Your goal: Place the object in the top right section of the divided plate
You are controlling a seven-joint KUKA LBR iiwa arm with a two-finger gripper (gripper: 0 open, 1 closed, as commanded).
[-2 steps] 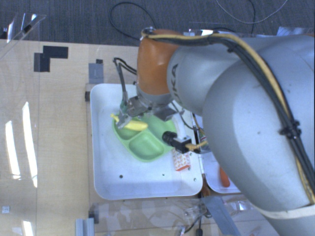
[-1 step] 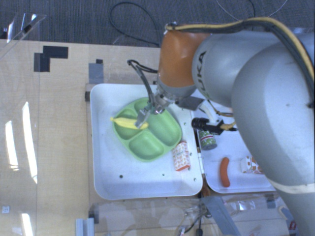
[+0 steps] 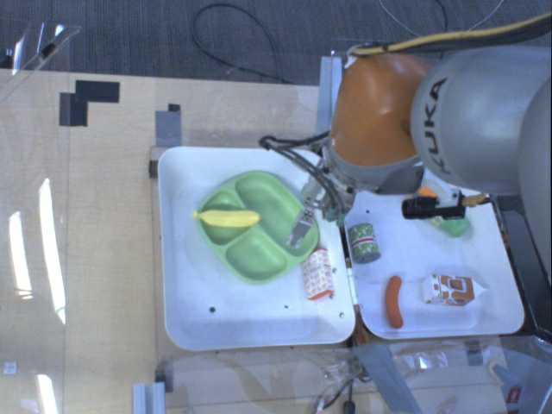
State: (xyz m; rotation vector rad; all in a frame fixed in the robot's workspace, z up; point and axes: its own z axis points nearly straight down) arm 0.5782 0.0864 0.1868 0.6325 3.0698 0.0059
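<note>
The gripper [image 3: 302,227] hangs over the right edge of the green divided plate [image 3: 250,261] in the left bin [image 3: 185,317]; its fingers look close together, clamped on nothing. The banana [image 3: 228,218] lies across the plate's left side, well apart from the fingers; a small carton [image 3: 318,274] sits just beside the plate.

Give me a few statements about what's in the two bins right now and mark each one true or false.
1. The banana lies on the green divided plate. True.
2. The sausage is in the left bin. False: it lies in the right bin.
3. The green can stands in the right bin, near the divider between the bins. True.
4. The gripper hangs over the right bin. False: it is over the plate's right edge, in the left bin.
5. The small carton sits inside a plate section. False: it lies beside the plate.
</note>
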